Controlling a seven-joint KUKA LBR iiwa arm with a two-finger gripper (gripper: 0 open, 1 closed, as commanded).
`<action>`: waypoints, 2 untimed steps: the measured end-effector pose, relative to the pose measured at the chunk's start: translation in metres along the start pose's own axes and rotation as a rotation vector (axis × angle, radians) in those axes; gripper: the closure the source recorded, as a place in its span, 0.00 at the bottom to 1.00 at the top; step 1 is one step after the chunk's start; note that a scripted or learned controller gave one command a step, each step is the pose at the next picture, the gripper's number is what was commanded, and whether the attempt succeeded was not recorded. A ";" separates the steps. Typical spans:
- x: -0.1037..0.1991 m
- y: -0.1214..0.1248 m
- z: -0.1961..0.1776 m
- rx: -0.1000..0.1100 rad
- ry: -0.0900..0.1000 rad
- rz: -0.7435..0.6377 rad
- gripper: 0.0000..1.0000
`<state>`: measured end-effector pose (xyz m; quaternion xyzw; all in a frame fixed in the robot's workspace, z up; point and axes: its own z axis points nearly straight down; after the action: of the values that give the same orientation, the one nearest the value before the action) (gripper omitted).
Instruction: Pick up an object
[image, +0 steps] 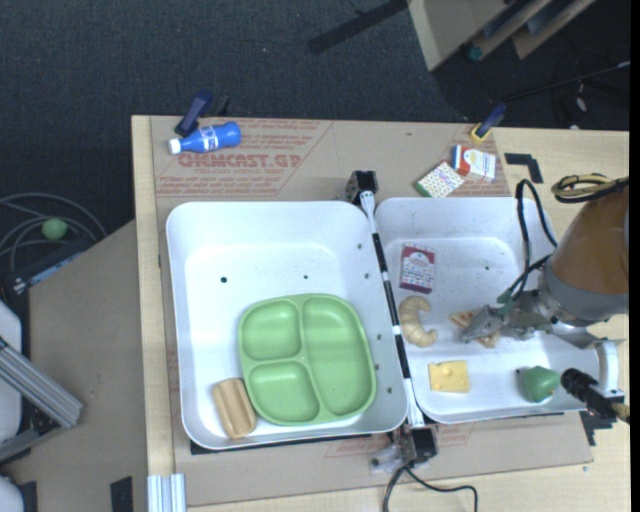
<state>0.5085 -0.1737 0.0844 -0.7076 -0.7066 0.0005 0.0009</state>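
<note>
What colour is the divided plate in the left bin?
Light green; the divided plate shows plainly in the camera view.

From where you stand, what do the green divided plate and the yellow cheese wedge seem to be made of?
The green divided plate looks like moulded plastic: one even pale green, smooth with a soft sheen and rounded compartment ridges. The yellow cheese wedge is probably a plastic toy too, flat in colour with small darker holes, though it is too small to be sure.

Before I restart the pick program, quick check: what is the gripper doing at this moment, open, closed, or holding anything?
Gripper: low in the right bin, at a small tan object; open or closed cannot be told, and no held object is visible.
</note>
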 end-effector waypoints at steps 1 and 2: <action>0.060 0.041 -0.037 -0.004 0.000 -0.004 0.00; 0.024 -0.028 0.001 0.000 -0.001 0.000 0.00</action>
<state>0.4808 -0.1501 0.0840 -0.7077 -0.7065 0.0009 0.0009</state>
